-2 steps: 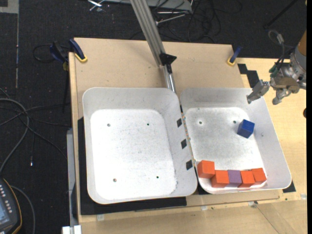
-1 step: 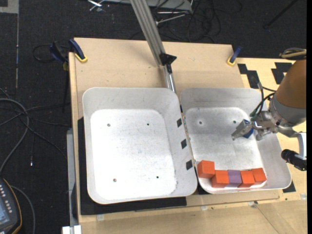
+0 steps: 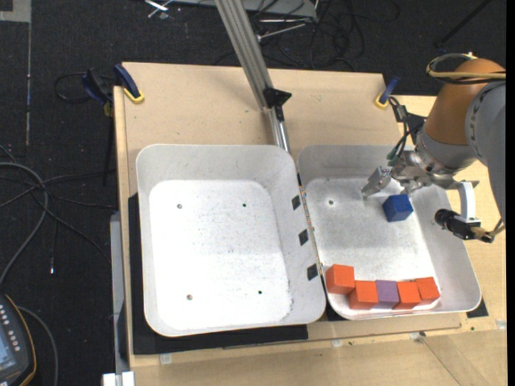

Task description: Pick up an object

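A blue block [image 3: 397,207] lies in the upper middle of the right bin [image 3: 366,240]. My gripper [image 3: 392,182] hangs just above and behind it, at the block's far edge. Whether it touches the block cannot be told from here. The grey arm with its orange band [image 3: 460,107] comes in from the right. Along the right bin's near wall stands a row of blocks: an orange block [image 3: 340,277] a little apart at the left, then another orange block [image 3: 364,293], a purple block [image 3: 387,292] and two more orange ones [image 3: 418,291].
The left bin [image 3: 211,240] adjoins the right bin on its left. A slanted metal pole [image 3: 249,51] runs from the top down to the gap between the bins. Clamps sit at the bench's far corners [image 3: 129,87]. A black cable fitting [image 3: 452,223] hangs over the right bin's right rim.
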You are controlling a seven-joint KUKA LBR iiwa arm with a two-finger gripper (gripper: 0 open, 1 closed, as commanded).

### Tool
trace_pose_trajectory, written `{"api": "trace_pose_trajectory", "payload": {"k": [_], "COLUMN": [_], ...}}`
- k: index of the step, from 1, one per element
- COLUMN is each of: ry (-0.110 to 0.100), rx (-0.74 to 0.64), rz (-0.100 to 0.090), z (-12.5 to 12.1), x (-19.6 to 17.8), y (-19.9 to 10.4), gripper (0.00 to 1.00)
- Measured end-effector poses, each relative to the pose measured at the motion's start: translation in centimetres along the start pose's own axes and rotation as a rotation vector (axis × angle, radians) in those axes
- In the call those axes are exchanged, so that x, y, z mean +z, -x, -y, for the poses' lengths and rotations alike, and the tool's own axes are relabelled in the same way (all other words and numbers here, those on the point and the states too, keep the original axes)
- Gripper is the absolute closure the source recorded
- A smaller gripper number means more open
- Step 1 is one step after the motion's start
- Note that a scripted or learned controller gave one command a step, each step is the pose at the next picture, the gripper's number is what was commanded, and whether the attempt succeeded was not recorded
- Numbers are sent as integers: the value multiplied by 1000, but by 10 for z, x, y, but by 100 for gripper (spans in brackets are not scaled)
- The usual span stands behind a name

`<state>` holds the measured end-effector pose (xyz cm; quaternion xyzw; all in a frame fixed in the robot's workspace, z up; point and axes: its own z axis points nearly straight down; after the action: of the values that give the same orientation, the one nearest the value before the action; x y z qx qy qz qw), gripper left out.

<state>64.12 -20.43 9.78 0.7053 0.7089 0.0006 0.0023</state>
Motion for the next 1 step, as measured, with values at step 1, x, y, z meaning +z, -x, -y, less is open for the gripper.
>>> {"api": "trace_pose_trajectory", "payload": {"k": [1], "ry": [-5], "rx": [7], "rz": [-1], "z": [24], "x": [2], "y": [18], "gripper": [0]}}
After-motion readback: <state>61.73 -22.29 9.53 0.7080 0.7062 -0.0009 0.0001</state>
